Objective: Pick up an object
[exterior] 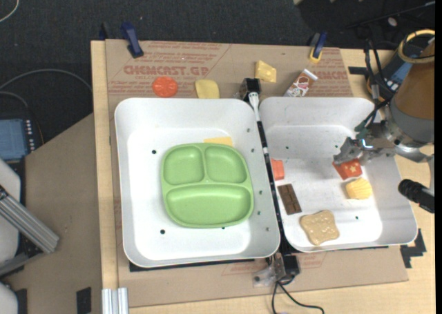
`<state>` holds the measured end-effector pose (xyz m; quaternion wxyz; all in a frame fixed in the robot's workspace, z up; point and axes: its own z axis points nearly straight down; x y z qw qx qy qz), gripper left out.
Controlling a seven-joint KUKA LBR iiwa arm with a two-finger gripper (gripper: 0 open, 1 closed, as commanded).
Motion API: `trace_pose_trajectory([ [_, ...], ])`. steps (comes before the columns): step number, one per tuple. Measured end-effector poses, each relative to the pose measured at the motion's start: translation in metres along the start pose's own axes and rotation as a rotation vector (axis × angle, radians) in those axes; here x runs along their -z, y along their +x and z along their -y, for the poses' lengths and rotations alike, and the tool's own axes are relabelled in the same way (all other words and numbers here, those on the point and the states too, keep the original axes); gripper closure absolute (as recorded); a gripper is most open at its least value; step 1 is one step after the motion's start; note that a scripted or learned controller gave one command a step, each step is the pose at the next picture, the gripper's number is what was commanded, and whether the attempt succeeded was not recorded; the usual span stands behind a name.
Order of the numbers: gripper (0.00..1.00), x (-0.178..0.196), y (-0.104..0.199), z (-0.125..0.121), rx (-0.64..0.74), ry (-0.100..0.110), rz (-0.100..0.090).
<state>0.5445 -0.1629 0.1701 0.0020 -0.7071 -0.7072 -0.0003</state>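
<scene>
Two shallow white bins sit side by side on a brown cardboard sheet (207, 64) printed with red lettering, laid over a light wooden bench. Dark carpet surrounds the bench; loose cables trail at the near edge.

Near edge, right bin (311, 109): a tan toast-shaped piece (319, 227) lies flat close to the front wall. Just behind and left of it, a dark brown chocolate bar (290, 199) lies with its long axis running roughly near-to-far, tilted slightly left at the far end. An orange-red block (277, 169) sits against the left wall. A yellow ridged piece (358, 188) lies toward the right side.

Left bin (131, 168): a green divided tray (206, 185) lies flat in the middle, two small compartments on the far side and one large on the near side. A pale yellow slab (218, 141) peeks out at its far rim.

Gripper (353, 156) is low in the right bin, just behind the yellow ridged piece. A red object (348, 168) sits directly at the fingertips, touching or nearly so; whether it is clamped between them, I cannot tell. Its long axis runs roughly left-right.

Far side, on the cardboard beyond the bins: an orange round item (165, 86), a yellow piece (206, 89), a yellow wedge (265, 70), a red-and-white packet (300, 84) lying diagonally, and two blue clamps (131, 38) at the far edge.
</scene>
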Motion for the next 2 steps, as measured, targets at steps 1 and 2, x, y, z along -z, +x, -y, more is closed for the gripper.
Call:
trace_pose_trajectory([
  [1, 1.00, 0.001, 0.042, -0.042, 0.005, -0.007, 0.005],
  [2, 1.00, 0.021, 0.106, -0.051, 0.007, -0.007, 0.003],
])
